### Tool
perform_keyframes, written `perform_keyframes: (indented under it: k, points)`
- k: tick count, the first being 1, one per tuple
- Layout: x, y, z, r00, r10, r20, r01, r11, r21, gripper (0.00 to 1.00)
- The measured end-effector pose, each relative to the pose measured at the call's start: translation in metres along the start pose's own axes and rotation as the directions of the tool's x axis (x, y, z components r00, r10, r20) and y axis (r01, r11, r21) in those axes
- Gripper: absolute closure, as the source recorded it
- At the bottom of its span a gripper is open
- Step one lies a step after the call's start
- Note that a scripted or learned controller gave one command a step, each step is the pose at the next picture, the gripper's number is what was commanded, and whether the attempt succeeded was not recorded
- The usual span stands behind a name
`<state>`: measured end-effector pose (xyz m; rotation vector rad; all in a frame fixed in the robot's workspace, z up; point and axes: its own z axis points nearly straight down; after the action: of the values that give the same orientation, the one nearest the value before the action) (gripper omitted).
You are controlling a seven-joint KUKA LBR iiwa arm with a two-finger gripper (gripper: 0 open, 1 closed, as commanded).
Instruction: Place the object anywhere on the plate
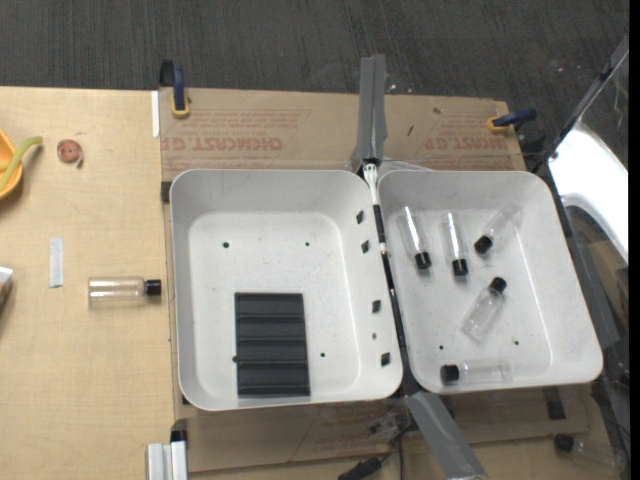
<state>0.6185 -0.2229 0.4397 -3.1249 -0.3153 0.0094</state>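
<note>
Out on the bare table [100, 388] at the left lies a stray clear vial [122, 289], black cap pointing toward the bins; I'd judge it is no part of this job. Next comes the left bin [180, 268], and in its near half sits the plate [270, 345], a dark ribbed rectangle lying flat with white floor all round it. Nothing rests on it, so the placing is not yet done. Across the divider, the right bin [565, 343] holds the candidates: five clear vials with black caps, all on their sides. Two lie close together, near parallel, toward the far wall [413, 238] [455, 243], and a third is tilted just to their right [497, 228]. One lies alone mid-bin [485, 306], and one sits by the near wall [475, 372]. Whether the hand is open or closed I cannot tell. To do this well, I'd go for the lone mid-bin vial, which has space on both flanks. The grip should close across its narrow body rather than along it, since smooth round plastic will likely roll or squirt free. Then carry it left and set it down low over the plate's middle.
</note>
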Motion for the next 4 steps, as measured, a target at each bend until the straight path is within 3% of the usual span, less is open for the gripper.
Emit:
perform_keyframes:
  k: [1,4]
  points:
    - [0.0362,-0.0038,0.0004,1.000,-0.003,0.000,0.003,1.000,-0.001,0.00]
    - [0.0335,0.0048,0.0005,1.000,-0.006,0.000,0.006,1.000,0.000,0.00]
